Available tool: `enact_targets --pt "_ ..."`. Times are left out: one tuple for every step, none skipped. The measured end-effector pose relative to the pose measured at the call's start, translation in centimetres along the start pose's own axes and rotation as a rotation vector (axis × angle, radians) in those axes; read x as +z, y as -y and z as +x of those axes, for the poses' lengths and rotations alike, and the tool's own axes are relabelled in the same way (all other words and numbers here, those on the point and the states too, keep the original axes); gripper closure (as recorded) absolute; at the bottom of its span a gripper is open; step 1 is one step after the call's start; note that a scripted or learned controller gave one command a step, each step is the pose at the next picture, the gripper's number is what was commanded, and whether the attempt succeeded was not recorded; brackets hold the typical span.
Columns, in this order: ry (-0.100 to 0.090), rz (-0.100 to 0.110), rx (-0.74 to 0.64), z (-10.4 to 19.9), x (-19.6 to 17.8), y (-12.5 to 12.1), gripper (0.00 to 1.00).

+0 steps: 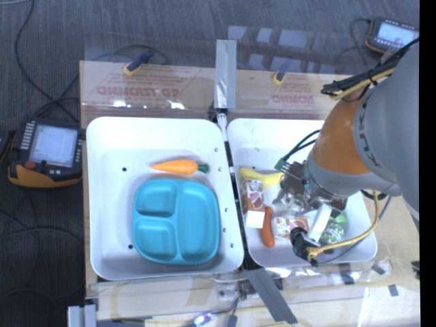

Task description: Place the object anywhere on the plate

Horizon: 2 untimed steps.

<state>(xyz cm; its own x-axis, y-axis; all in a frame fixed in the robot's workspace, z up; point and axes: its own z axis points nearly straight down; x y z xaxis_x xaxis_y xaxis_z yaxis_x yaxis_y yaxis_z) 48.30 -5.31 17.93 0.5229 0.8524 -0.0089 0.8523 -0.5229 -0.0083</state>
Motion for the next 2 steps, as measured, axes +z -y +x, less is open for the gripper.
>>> enact_targets --pt "-0.002 -0.001 -0.211 -1.1 0.0 -1.6 1.00" --pt "-0.003 0.000 -0.491 0.3 0.0 0.1 1.00"
